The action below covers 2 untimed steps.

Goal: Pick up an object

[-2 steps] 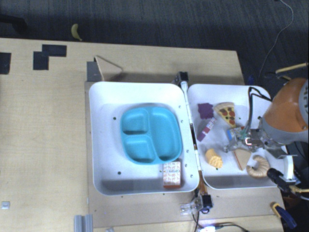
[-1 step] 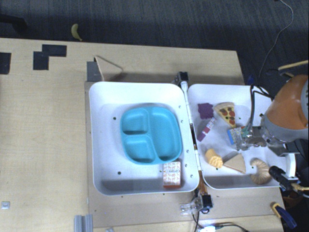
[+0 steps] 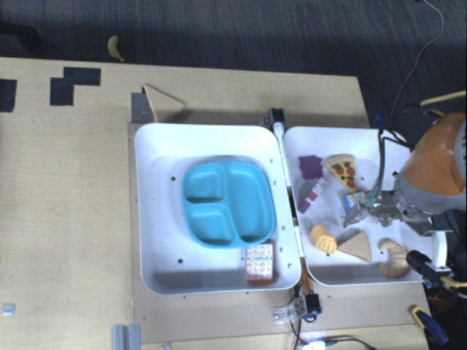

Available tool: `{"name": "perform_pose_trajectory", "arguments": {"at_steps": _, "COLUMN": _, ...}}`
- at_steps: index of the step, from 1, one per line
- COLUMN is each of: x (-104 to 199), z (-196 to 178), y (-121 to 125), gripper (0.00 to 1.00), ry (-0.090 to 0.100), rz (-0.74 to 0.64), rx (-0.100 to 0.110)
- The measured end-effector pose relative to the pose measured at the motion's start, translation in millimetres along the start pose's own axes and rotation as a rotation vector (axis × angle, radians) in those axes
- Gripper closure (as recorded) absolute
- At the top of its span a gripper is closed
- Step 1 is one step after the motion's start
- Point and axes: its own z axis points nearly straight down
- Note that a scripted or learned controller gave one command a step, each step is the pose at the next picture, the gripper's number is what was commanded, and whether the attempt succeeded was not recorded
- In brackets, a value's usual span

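Note:
The right bin holds several small toy foods: a purple piece, a pizza slice, a small pink and white bottle, a yellow piece, a tan wedge and a croissant. My gripper hangs low in this bin, just above the tan wedge and right of the bottle. A small blue item lies right at its tip. I cannot make out anything held. The orange band of the arm is over the bin's right edge.
The left bin carries a blue divided tray and a pink and white block at its front wall. A black divider clip sits between the bins. Cables run at the front edge.

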Motion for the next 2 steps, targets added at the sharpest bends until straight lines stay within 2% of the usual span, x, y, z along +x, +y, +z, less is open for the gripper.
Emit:
{"name": "perform_pose_trajectory", "arguments": {"at_steps": 1, "x": 60.0, "z": 10.8, "y": -23.6, "gripper": 0.00, "ry": 0.000, "rz": 0.001, "rx": 0.003}}
{"name": "perform_pose_trajectory", "arguments": {"at_steps": 2, "x": 60.0, "z": -0.6, "y": -21.3, "gripper": 1.00, "ry": 0.000, "rz": 0.000, "rx": -0.002}}
